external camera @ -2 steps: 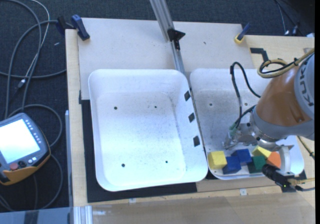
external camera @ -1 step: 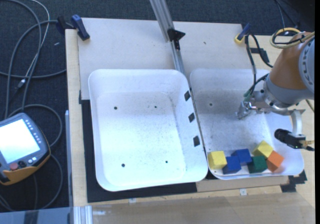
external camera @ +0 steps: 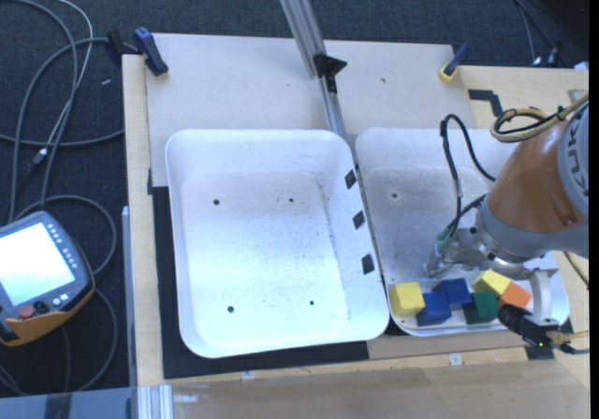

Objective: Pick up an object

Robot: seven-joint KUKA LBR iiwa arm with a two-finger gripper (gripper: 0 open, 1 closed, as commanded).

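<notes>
Blocks, yellow (external camera: pixel 406 297), blue (external camera: pixel 444 300) and green (external camera: pixel 484 302), lie in a left-right row below the claw (external camera: pixel 456 254), whose opening cannot be told.

Two white bins: the left bin (external camera: pixel 197 165) and the right bin (external camera: pixel 402 165). At the right bin's five o'clock sit five blocks (partly hidden): one yellow block (external camera: pixel 406 297), two blue blocks (external camera: pixel 444 301), one green block (external camera: pixel 483 305), one orange block (external camera: pixel 516 293).

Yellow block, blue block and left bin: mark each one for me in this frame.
yellow block (external camera: pixel 406 297), camera view, middle of its top face
blue block (external camera: pixel 451 292), camera view, top face of the upper blue piece
left bin (external camera: pixel 183 151), camera view, bare far-left rim
</notes>
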